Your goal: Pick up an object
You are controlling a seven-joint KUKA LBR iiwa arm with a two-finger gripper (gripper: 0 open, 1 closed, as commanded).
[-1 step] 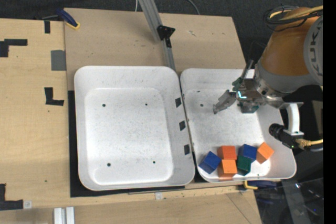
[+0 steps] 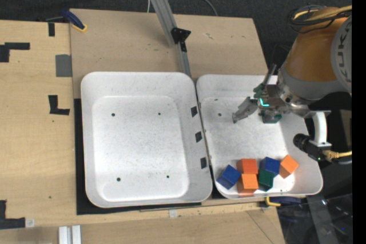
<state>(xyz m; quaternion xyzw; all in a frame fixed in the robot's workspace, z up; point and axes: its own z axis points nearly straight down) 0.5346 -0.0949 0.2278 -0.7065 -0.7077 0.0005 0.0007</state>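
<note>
The gripper (image 2: 254, 110) hangs over the far part of the right bin (image 2: 229, 88), fingers spread open with nothing between them. The blocks (image 2: 257, 173), blue, orange and green, cluster in that bin's near right corner, apart from the gripper.

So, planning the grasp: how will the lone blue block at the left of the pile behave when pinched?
The blue block looks rigid with flat faces, so it probably won't roll. It seems small, likely light. It touches an orange block, so a push may jostle that.
</note>
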